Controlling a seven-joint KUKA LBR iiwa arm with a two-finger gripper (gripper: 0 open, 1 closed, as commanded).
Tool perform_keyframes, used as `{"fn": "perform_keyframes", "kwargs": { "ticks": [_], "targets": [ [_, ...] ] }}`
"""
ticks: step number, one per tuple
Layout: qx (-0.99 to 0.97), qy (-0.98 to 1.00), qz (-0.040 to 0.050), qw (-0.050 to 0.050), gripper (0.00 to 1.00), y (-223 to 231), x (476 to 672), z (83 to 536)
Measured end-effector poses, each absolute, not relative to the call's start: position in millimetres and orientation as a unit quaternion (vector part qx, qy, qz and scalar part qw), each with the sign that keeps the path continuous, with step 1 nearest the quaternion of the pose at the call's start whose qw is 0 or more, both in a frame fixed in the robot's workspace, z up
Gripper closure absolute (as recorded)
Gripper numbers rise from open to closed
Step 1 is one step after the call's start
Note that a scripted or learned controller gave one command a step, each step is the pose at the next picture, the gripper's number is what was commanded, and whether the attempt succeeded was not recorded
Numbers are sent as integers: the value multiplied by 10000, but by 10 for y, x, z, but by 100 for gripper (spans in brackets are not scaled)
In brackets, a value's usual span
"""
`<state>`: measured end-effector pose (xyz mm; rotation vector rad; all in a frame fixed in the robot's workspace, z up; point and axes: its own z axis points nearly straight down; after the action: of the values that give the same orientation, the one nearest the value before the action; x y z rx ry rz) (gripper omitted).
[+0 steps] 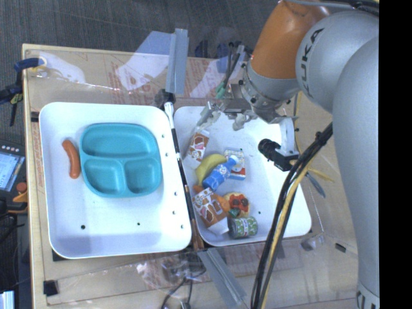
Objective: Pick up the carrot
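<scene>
I see the carrot (223,203) lying in the right bin (297,219), near its front, wedged among small packages and well apart from the gripper (224,111), which hangs over the bin's far edge. I cannot tell the state of the jaws. The arm (335,50) reaches in from the right, wrist bent down. The carrot's heading is unclear; it is mostly covered.

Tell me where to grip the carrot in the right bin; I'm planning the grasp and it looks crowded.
Only a short orange stretch of the carrot shows, wedged between a patterned carton and a red toy. Probably grip that exposed part from straight above, with fingers on its far and near sides, since the neighbours block its left and right.
</scene>
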<state>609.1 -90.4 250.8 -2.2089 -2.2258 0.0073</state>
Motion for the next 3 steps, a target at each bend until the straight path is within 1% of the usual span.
{"fn": "perform_keyframes", "kwargs": {
  "ticks": [1, 2, 3],
  "targets": [
    [-6381, -7699, 17, 29, 0, -1149, 5284, 1546],
    [-6469, -7625, -13, -12, 0, -1299, 4781, 929],
    [-6444, -7647, -25, -41, 100, -1297, 4806, 1039]
  ]
}}
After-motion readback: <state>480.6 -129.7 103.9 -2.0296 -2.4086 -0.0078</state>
